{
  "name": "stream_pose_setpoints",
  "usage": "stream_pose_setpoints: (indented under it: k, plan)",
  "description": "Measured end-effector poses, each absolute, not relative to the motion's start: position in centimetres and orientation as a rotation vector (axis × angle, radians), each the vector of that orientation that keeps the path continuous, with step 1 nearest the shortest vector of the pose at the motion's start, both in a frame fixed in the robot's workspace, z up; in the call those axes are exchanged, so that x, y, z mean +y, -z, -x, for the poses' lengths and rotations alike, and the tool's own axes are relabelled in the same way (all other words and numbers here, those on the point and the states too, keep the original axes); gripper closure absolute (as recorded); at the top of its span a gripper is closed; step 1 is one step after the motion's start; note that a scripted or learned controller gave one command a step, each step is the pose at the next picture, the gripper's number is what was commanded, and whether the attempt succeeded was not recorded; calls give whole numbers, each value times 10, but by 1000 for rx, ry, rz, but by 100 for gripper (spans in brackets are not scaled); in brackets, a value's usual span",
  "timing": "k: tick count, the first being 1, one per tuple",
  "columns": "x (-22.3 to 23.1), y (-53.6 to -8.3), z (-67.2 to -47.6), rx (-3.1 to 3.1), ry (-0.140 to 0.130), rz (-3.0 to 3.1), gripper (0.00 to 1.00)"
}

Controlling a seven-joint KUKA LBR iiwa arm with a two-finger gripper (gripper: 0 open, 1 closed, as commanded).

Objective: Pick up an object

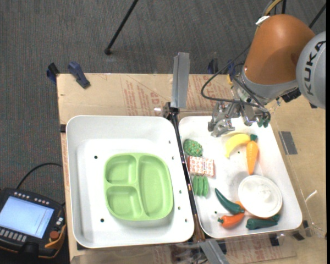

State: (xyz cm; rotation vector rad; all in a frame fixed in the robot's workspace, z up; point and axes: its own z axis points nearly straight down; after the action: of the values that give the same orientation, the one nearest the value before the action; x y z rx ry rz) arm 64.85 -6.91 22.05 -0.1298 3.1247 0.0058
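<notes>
Two bins sat side by side in the camera view: the left bin [80, 147] held a green tray [138, 187], and the right bin [280, 164] held all the loose items. The gripper [225, 122] hung over the far left part of the right bin, above bare floor; how its fingers stood could not be told, and nothing showed between them. The nearest candidates were a banana [236, 143] just beside it and a carrot [252, 155] touching the banana's far end. A broccoli [193, 147], a wafer [201, 166] and a bean pod [201, 185] lay along the left wall; a white bowl [260, 196] sat near the front with a dark pepper [227, 201], an orange pepper [231, 220] and a green pepper [262, 222] crowded round it. A straight descent would probably have met only bare floor. Going for the banana risked nudging the carrot, or letting the curved fruit roll out of the grip. The items along the wall left little room for a finger on that side.
</notes>
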Motion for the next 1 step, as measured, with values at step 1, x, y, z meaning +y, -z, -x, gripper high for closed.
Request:
stream_pose_setpoints:
  k: [1]
  plan:
    - [-62, -186, -548, 3120, -4, 392, 100]
